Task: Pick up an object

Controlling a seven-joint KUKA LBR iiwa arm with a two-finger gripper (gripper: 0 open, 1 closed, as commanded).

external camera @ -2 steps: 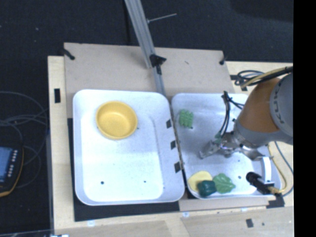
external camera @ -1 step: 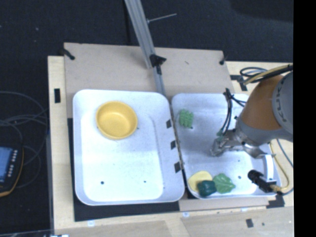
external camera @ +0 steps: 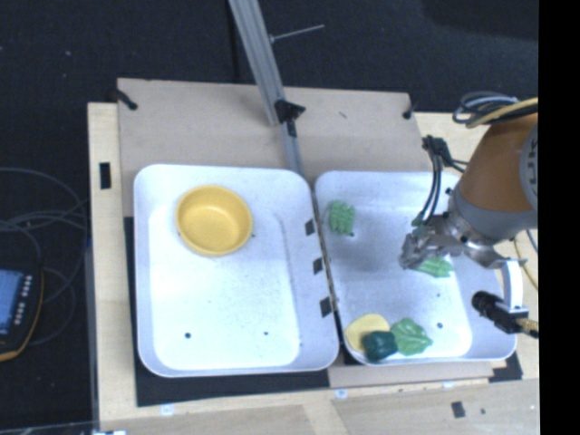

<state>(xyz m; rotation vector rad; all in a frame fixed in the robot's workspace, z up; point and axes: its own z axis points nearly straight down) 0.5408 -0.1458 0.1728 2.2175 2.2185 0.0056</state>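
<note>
My gripper (external camera: 419, 254) hangs low over the right bin (external camera: 381, 198), at its right side. A light green object (external camera: 437, 266) lies right beside and partly under the gripper. A second green object (external camera: 341, 217) rests near the bin's upper left. In the bin's front corner sit a yellow piece (external camera: 362, 325), a dark teal block (external camera: 379, 344) and another green piece (external camera: 410, 335), close together. The left bin (external camera: 227, 333) holds a yellow bowl (external camera: 214, 220) at its upper left.
A metal rail (external camera: 258, 48) slants down from the top to the gap between the bins. The arm's orange band (external camera: 498, 166) and cables fill the right side. A handheld pendant (external camera: 14, 306) lies off the bench at far left.
</note>
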